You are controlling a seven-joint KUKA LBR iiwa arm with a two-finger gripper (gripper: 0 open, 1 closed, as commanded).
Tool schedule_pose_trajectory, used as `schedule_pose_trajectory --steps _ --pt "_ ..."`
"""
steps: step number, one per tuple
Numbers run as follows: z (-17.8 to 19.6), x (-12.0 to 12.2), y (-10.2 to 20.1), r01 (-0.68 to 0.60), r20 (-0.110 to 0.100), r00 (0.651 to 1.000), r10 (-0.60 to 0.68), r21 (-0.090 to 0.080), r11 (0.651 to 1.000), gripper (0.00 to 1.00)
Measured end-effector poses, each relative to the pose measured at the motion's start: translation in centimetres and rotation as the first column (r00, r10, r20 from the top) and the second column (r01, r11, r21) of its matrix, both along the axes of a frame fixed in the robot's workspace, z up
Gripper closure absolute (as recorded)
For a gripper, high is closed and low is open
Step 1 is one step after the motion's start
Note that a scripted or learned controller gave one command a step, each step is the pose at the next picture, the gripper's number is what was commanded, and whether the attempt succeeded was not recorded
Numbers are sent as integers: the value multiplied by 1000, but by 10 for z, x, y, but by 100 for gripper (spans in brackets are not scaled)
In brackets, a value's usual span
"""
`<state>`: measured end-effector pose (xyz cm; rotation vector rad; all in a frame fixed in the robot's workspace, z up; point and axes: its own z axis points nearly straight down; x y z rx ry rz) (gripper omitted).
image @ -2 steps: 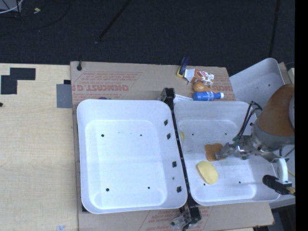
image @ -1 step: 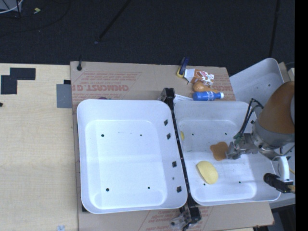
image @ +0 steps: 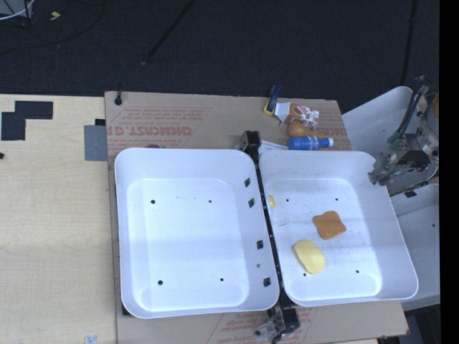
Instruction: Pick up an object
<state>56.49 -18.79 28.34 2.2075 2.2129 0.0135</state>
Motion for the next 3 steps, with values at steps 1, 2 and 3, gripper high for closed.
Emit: schedule_pose_trajectory --steps 1,2,3 --pt "14 8 101 -7 -18 1000 7 10 1000 100" --pt "-63 -4 193 -5 -27 1000 6 10 1000 100" --pt "45 32 190 1 -6 1000 -1 5 1000 100"
